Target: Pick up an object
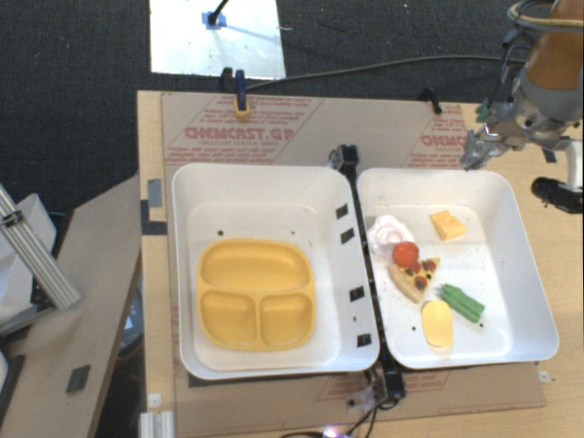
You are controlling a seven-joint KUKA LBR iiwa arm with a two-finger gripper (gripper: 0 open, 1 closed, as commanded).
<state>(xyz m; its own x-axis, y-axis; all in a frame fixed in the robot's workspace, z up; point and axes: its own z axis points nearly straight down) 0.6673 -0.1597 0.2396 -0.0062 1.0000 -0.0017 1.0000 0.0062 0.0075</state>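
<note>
Bench bears two white bins side by side on a sheet of clear-film-covered board printed with red lettering. Left bin [265, 185] contains one item: a yellow divided tray [257, 292] with three compartments, lying flat near the bin's middle.

Right bin [520, 245] contains the candidate objects, all clustered in its left and centre part:
- white crumpled piece [387, 233], near the divider between the bins
- red tomato [406, 253], touching the lower edge of the white piece
- pizza slice [413, 276], just below the tomato, tip pointing down and left
- yellow cheese wedge [447, 224], apart from the cluster, toward the far wall
- green piece [463, 303], elongated, lying at a slant right of the pizza slice
- pale yellow oval piece [437, 323], just beside the green piece's left end, nearest the front wall

My position: my gripper [478, 149] sits at the far right corner of the right bin, over its rim, well apart from every object inside. The arm comes in from the right with the orange band [555, 57] above the wrist. Nothing is between my fingers. Whether my jaws are parted or closed I cannot tell; they are small and blurred against the board at this angle.

Other notes: a blue and yellow clamp [240, 92] holds the board's far edge; a white sheet [214, 26] lies on the dark floor beyond it. A black cable [383, 65] runs across the far side toward my arm.
</note>
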